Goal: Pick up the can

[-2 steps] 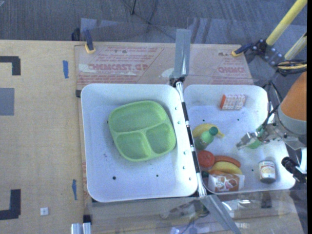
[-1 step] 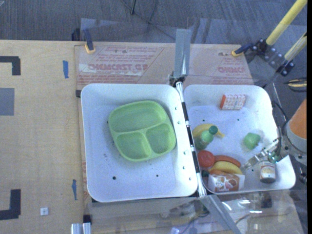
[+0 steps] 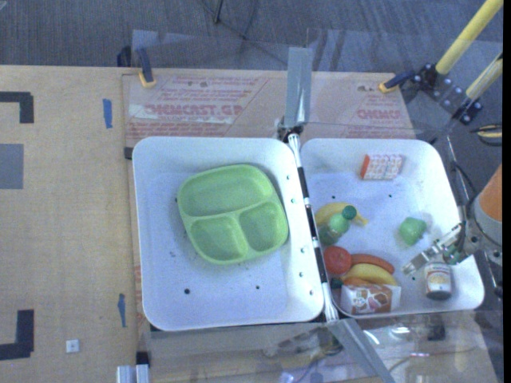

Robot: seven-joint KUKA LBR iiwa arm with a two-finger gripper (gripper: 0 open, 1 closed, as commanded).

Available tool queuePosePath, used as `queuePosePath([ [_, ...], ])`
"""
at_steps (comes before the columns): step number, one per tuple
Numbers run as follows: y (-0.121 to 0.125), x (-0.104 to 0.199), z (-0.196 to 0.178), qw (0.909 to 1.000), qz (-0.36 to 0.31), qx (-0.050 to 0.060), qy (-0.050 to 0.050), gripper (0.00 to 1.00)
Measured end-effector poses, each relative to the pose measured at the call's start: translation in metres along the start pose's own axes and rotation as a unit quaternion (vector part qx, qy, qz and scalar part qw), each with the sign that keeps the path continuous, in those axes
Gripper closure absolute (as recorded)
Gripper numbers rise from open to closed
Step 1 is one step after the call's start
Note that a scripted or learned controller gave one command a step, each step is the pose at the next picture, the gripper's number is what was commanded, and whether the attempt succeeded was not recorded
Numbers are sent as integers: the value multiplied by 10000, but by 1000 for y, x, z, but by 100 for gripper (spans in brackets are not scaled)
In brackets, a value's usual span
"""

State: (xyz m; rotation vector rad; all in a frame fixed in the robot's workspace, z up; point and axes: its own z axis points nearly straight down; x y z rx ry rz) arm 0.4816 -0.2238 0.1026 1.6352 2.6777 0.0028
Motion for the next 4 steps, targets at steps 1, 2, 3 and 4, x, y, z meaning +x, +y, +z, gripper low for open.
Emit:
queuePosePath([
  [1, 0, 1, 13, 9999, -139, 1, 5, 0],
  [2, -2, 0, 2, 10000, -72, 2, 1, 0],
  [3, -2, 0, 1, 10000, -79, -2, 0, 0],
  [4, 0, -1, 14, 9905, -1373, -7, -18, 0],
])
